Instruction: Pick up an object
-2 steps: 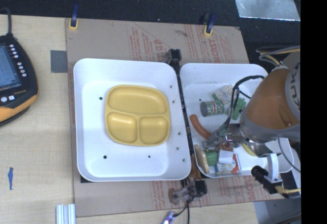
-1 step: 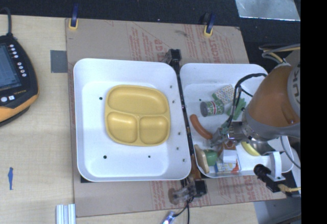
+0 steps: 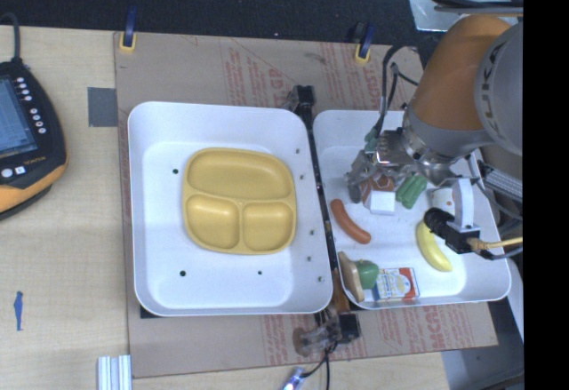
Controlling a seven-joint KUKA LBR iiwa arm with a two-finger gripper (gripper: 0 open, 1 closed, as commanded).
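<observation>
Hand (image 3: 377, 173) low at right-centre in shallow white bin (image 3: 331, 138), above small white cube (image 3: 382, 201); its grip cannot be told.

— What's on the bench (image 3: 62, 290)?
— A brown cardboard sheet (image 3: 222, 68), clipped at the far edge, bearing two white bins: left bin (image 3: 147, 202), right bin (image 3: 333, 126). A black-and-orange pendant (image 3: 22, 144) lies at the left.

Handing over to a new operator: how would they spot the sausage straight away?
Look in the right bin, on its left side near the divider between the bins. The sausage lies there at a slant, below the gripper. It is the one reddish-orange, rod-shaped item; the banana is yellow.
</observation>
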